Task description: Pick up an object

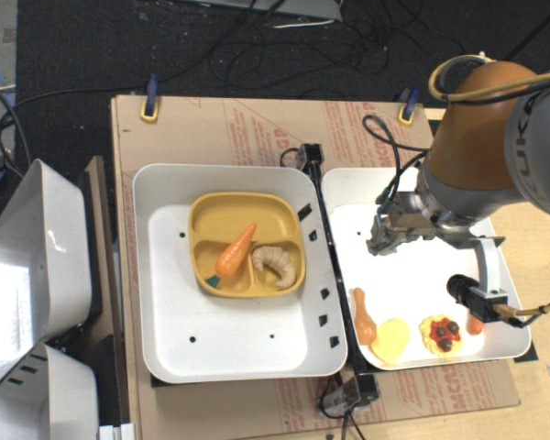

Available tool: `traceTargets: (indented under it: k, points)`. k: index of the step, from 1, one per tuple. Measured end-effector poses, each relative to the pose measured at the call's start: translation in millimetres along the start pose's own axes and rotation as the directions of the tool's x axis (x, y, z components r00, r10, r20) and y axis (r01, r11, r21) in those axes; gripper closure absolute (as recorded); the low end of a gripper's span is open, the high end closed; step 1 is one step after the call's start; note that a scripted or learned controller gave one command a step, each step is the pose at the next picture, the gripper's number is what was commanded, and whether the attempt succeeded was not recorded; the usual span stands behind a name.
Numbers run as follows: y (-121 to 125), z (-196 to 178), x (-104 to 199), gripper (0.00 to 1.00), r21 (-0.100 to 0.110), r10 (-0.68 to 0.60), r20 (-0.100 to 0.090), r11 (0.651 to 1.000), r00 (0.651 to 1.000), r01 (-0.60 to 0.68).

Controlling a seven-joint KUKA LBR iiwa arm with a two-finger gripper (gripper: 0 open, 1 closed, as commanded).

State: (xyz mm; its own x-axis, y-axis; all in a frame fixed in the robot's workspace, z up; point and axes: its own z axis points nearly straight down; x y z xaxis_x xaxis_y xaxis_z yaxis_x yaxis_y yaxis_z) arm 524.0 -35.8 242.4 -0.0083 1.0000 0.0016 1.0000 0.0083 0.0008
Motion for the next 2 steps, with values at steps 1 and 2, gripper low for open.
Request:
traceTargets:
  k: [1, 2]
  points:
    - [-1, 14, 51, 1.0, 0.003, 0.0, 0.0, 1.0, 1.0, 0.0]
    - [-11, 21, 99, 1.0, 0.003, 0.0, 0.0, 1.0, 1.0, 0.0]
